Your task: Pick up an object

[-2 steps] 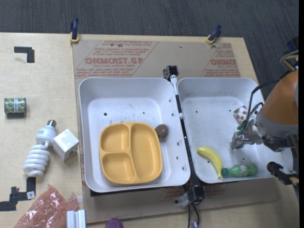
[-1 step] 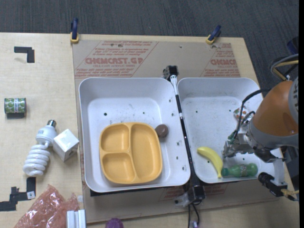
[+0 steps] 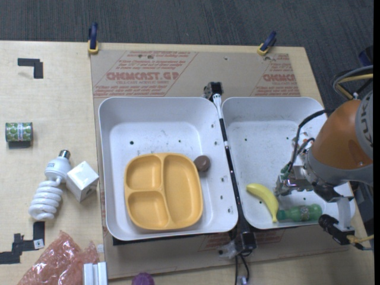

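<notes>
The gripper (image 3: 289,181) sits low in the right shallow white bin (image 3: 261,114), partly masked by the grey arm with its orange band (image 3: 338,141); whether it is wide or narrow cannot be told. Just left of the gripper lies the curved yellow banana (image 3: 265,198). Below the gripper, touching the banana's lower end, lies the green plastic bottle (image 3: 298,212). The bin floor above the banana is bare.

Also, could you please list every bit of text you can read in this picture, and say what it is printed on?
"CHEMCAST G P": red, on the brown board behind the left bin.
"CHEMCAS", cut off: same board, behind the right bin.
Smaller red lines beneath both: blurred.
Green can label: too small to read.
</notes>
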You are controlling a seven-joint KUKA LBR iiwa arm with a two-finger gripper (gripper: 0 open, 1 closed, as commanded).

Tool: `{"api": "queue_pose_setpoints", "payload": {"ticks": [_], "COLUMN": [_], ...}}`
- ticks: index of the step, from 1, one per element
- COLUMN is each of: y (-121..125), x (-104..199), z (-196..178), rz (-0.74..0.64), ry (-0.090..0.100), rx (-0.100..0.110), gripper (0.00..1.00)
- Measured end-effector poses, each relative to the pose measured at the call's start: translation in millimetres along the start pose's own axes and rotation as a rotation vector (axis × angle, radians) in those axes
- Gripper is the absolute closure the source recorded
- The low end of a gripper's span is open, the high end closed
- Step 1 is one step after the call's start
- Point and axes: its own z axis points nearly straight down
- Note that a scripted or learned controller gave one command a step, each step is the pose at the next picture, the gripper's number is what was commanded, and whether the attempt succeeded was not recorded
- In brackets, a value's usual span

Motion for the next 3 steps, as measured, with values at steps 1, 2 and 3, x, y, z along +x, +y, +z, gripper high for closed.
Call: {"api": "queue_pose_setpoints", "payload": {"ticks": [1, 2, 3], "y": [24, 20, 60], "x": [22, 1, 82], "z": [0, -16, -100], "rz": [-0.001, 0.000, -0.004], "ry": [0.000, -0.001, -0.001], "rx": [0.001, -0.001, 0.000], "gripper": [1.00, 1.00, 1.00]}}
